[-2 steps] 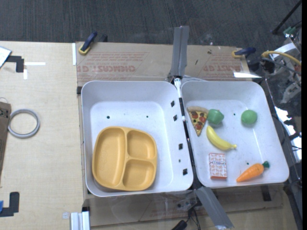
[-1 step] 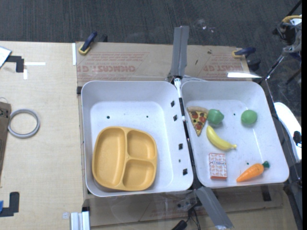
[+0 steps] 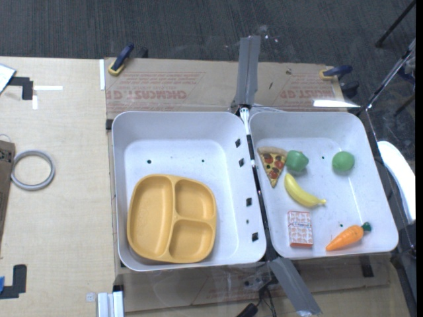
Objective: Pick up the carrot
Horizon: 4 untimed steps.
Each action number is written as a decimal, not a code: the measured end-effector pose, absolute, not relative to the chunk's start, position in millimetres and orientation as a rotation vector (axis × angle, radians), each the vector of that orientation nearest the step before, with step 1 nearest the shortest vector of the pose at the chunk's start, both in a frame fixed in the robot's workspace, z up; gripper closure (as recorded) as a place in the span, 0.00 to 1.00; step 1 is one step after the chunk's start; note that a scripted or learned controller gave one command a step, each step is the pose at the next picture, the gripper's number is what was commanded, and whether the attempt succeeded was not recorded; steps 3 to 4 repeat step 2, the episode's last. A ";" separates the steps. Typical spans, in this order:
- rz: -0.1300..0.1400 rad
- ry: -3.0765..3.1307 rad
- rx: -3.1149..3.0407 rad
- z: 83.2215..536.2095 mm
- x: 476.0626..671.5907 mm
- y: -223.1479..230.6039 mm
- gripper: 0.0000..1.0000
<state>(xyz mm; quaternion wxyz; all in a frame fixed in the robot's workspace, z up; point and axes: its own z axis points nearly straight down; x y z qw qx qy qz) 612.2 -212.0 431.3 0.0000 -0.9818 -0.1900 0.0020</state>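
An orange carrot with a small green top lies in the right bin, near its front right corner, tilted with the green end up to the right. It rests apart from the other items.
The right bin also holds a pizza slice, a green pepper, a green lime, a yellow banana and a small orange carton. A yellow divided plate lies in the left bin. A tape roll sits far left.
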 end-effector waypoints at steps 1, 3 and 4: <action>0.014 -0.604 -3.083 438.1 613.4 -211.1 1.00; 0.007 -0.540 -3.093 245.4 569.9 -197.3 1.00; 0.007 -0.540 -3.093 245.4 569.9 -197.3 1.00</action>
